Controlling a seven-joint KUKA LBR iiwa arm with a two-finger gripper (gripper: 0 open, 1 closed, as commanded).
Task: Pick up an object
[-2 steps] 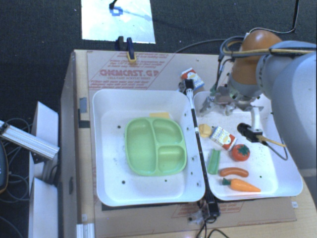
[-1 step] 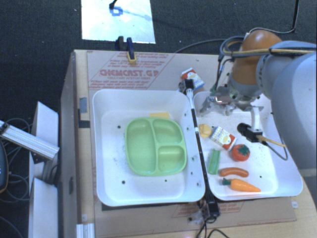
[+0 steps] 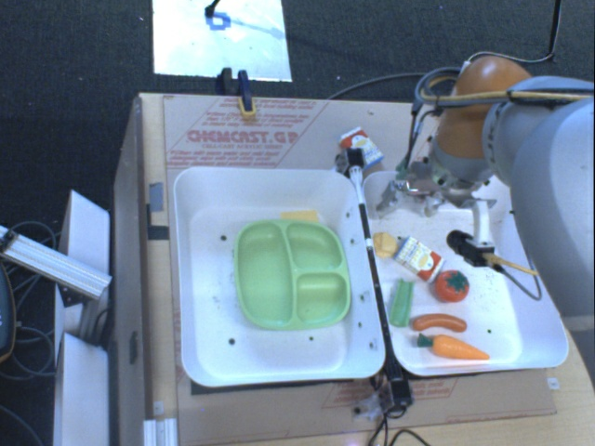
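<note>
**My hand over the far corner of the right bin, nothing visibly in it**

My hand hangs over the right shallow white plastic bin, at its far corner by the rim it shares with the other bin. I cannot tell how wide my hand is set, and I see nothing gripped in it.

All that I could pick lies nearer the camera than my hand, in this same bin. Closest are a small yellow chunk and, touching it, a small white, red and yellow carton lying tilted. Past the carton sits a round red toy tomato. Near the shared rim lies a green stick-shaped piece. Farthest from my hand, by the near rim, a reddish-brown toy sausage lies just beside an orange toy carrot.

Across the shared rim from my hand, the left shallow white plastic bin holds a pale green divided plastic plate and a flat yellow piece at its far wall.

Outside both bins, just beyond my hand, a second red and white carton sits on the cardboard-covered surface.
</note>
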